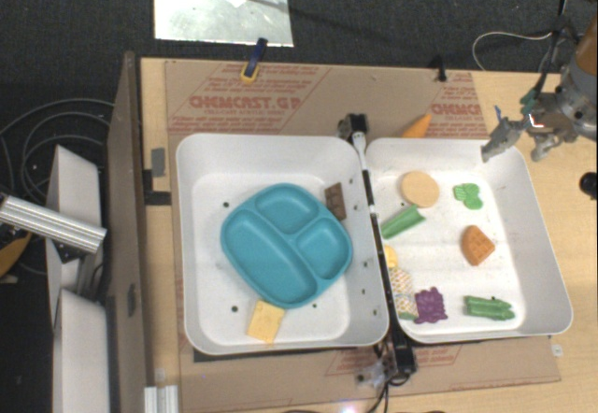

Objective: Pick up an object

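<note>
Hovered at the upper right corner of the right bin (547, 243), gripper (519, 142) with fingers spread and nothing between them, arm partly cut off by the frame edge. Lay below in that bin: tan disc (420, 188), green pieces (468, 195), orange waffle-like piece (477, 245), purple grapes (430, 305). Partly tucked under the teal tray (285, 244) in the left bin (201, 215), a yellow block (265, 320); small brown piece (335, 201) hard to identify.

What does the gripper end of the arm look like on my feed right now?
The gripper is grey metal with two dark, slim prongs angling outward. A small red-white glint sits on its body. Thin cables loop behind it, and a tan-orange patch of the arm shows above.
</note>
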Controlling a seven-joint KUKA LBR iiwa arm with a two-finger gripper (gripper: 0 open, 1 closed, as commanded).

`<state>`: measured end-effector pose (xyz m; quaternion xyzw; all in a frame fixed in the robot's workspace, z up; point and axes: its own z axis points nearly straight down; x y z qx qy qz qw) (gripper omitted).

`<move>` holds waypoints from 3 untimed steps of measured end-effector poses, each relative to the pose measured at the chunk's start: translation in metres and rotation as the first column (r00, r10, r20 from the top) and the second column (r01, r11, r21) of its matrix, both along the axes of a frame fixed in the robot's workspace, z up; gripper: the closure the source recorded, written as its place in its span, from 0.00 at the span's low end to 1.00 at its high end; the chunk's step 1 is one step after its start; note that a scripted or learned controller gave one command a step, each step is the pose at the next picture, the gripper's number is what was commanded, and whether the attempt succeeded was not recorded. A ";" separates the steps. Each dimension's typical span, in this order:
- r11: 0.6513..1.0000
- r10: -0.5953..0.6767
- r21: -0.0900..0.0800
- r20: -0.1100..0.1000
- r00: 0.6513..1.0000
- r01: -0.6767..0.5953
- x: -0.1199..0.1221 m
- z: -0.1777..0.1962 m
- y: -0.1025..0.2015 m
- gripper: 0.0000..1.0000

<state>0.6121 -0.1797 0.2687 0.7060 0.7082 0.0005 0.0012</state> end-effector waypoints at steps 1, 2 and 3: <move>1.000 -0.002 0.001 -0.005 1.000 0.002 0.031 -0.137 -0.027 0.00; 1.000 0.001 0.001 -0.003 1.000 -0.001 0.028 -0.175 -0.018 0.00; 1.000 -0.005 0.002 -0.007 1.000 0.005 -0.038 -0.185 -0.022 0.00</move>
